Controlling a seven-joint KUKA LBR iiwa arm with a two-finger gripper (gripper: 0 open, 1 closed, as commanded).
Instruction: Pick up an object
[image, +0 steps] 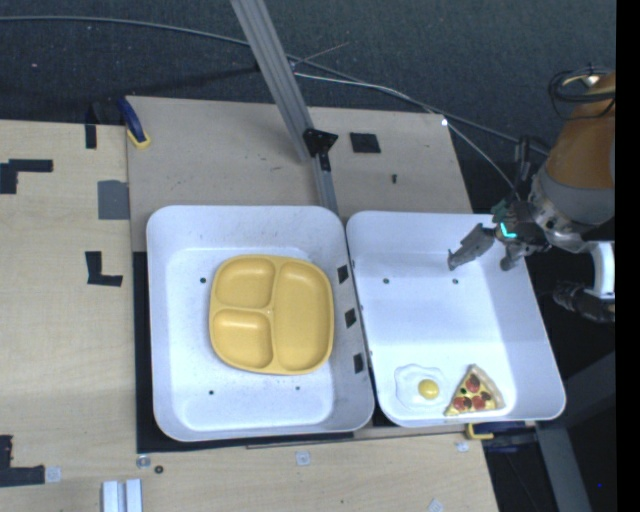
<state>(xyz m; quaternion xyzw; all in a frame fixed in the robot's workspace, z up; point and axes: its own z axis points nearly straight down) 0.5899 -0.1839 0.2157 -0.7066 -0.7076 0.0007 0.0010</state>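
**Gripper empty above the right bin**

We see our gripper (487, 250) at two o'clock over the right bin (455, 310), fingers spread apart with nothing between them. The fried egg (419, 386) and pizza slice (474, 391) lie side by side at five o'clock. A yellow divided plate (271, 313) rests in the left bin (180, 300).

A pale wooden bench (60, 330) seen from above, marked with scattered black tape pieces (100, 268) near its left edge. Beyond its far edge lies dark blue-grey carpeted floor (420, 40), crossed by thin cables (400, 95). A grey metal post (275, 70) slants down from the top to the bench's far middle. A blue and yellow clamp (134, 122) grips the far left corner. Lighting is even.
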